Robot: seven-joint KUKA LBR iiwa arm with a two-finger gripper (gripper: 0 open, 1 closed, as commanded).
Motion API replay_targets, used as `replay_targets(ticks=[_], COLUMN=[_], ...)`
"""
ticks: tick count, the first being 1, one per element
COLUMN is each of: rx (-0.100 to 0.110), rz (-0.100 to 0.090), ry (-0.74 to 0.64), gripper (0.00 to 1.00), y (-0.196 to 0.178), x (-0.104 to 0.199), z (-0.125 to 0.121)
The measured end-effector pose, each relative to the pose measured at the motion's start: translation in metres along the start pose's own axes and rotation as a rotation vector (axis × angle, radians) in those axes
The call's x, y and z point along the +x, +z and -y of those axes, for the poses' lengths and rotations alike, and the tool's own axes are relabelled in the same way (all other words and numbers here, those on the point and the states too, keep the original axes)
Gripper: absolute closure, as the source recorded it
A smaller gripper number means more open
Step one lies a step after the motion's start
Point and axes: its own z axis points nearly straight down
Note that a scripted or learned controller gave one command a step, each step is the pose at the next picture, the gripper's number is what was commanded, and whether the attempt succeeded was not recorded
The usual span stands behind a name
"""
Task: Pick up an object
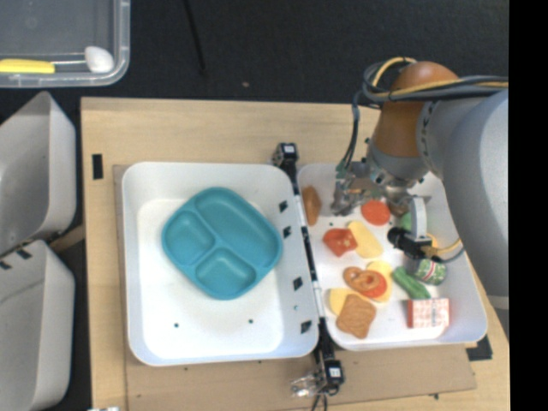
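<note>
This looks like a robot lab, not a home. A big grey arm [475, 144] with an orange band reaches over a wooden bench [197, 131]. Two white bins sit side by side on it, held with small black clips. The right bin [467, 328], under the gripper [355, 197], is full of toy food. The left bin [145, 315], to the gripper's left, has a blue plastic tray [221, 242]. Far up and left of the gripper sits a clear plastic box [64, 24] on a dark floor.

arm [467, 127]: grey casing | orange band [409, 114] above wrist | black and yellow cables looped over band | gripper [347, 197]: dark metal
</note>
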Motion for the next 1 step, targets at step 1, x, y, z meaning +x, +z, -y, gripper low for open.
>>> replay_targets(ticks=[1], rx=[-0.006], rz=[-0.003], ry=[-0.002], gripper=[1.00], y=[-0.0588], x=[-0.0066], z=[-0.0090])
